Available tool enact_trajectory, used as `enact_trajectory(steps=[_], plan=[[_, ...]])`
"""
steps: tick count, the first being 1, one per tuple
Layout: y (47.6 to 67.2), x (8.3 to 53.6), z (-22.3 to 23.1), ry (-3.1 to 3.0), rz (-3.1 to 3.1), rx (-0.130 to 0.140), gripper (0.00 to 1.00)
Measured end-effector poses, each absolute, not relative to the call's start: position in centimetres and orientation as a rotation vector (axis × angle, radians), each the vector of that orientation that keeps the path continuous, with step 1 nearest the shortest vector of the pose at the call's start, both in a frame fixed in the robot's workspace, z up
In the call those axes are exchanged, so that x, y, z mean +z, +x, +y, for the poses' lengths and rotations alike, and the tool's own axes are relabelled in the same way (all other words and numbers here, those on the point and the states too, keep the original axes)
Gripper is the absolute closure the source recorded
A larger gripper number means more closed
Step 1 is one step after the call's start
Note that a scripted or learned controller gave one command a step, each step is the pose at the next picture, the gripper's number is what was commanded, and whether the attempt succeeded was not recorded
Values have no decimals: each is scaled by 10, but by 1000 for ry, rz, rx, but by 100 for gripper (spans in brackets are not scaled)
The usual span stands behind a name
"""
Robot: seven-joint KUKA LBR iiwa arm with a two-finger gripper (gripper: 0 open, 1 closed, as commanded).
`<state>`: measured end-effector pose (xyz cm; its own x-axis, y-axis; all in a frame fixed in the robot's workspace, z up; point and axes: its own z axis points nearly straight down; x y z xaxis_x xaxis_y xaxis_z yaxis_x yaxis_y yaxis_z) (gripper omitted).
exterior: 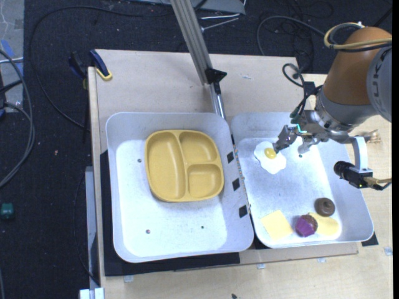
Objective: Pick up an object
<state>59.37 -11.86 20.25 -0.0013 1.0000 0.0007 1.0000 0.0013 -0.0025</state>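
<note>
The tan surface (293, 276) carried two white bins side by side, with dark floor and loose cables beyond it. Nearest in the right bin (349, 232) lay a yellow slice (276, 224), a purple lump (305, 225) touching a pale yellow piece (328, 228), and a brown ring (324, 207) just behind them. The left bin (124, 229) held a yellow tray (184, 165) with three compartments. Farther back in the right bin sat a fried-egg toy (271, 159), white with a yellow yolk. The pincer (293, 139) hung just beside and above the egg, its dark tips close to the egg's far edge; whether it was released or clenched could not be told from this slant, and nothing showed between its fingers. The grey arm (358, 73) bulked over the bin's far right corner. By the look of it, the pick was not yet done: every object lay in its bin, and the grasp and lift were left, the egg seeming the likely target.
</note>
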Motion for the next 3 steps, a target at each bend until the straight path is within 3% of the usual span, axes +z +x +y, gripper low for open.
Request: enact_trajectory(steps=[1, 3], plan=[[594, 203, -119, -2219, -2223, 0, 0], [594, 99, -124, -2221, -2217, 5, 0]])
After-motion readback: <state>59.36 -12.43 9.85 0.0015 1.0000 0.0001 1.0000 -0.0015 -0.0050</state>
